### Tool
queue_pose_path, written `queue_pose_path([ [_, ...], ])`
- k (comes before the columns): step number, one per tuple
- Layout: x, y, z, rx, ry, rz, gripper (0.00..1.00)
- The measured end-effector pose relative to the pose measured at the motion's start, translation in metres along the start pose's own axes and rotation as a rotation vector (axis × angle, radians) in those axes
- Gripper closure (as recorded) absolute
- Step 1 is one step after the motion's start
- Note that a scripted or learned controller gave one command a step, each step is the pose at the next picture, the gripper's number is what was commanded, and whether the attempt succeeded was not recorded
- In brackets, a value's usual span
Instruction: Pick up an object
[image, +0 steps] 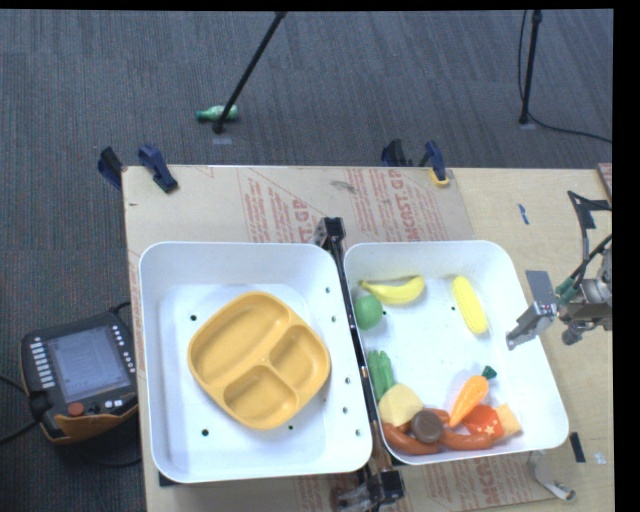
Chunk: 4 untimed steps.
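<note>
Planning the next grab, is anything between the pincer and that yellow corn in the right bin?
Nothing visible does. The pincer sits at the right bin's right rim, and the corn lies alone just inside, with bare bin floor between.

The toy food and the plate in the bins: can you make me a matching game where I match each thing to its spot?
Things:
1. banana
2. carrot
3. yellow divided plate
4. green ball-shaped fruit

Places:
A. in the left bin
B. near corner of the right bin, in the pile of food
C. far side of the right bin, lying on its side
D. against the right bin's left wall, just below the banana

Pairs: 1-C, 2-B, 3-A, 4-D
</note>
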<state>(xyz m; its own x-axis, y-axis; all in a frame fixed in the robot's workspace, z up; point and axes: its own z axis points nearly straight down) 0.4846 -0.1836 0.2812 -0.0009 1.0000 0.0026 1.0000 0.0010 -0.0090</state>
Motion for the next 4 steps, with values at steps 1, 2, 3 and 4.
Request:
queue_pose_path([
  [1, 0.032, -0.009, 0.136, 0.002, 0.002, -0.115, 0.00],
  [2, 0.047, 0.011, 0.198, 0.000, 0.001, -0.548, 0.00],
  [3, 0.047, 0.010, 0.192, 0.006, 0.006, -0.542, 1.00],
  [4, -0.030, -0.008, 0.106, -0.003, -0.001, -0.560, 1.00],
])
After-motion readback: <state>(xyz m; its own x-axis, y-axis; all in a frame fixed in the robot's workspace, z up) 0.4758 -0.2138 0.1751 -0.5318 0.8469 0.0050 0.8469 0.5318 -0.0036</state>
